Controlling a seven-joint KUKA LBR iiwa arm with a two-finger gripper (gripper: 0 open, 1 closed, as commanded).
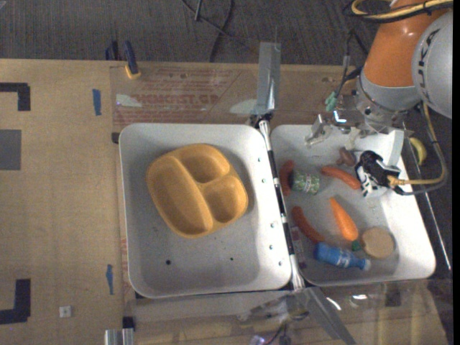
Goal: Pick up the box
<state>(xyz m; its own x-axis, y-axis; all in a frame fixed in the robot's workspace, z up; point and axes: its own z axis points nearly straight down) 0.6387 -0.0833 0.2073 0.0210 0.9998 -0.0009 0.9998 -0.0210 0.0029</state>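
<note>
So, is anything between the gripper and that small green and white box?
Nothing visible. Only bare floor of the right bin lies between the gripper and the box. A red sausage lies beside the box, off that path.

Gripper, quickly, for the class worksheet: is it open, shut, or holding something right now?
Gripper: cannot be told from this view; it sits above the far end of the right-hand bin.

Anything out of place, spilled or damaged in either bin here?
Nothing looks spilled or broken. The blue bottle lies on its side in the right bin, and the yellow divided plate sits askew in the left bin. Otherwise it is ordinary clutter.
</note>
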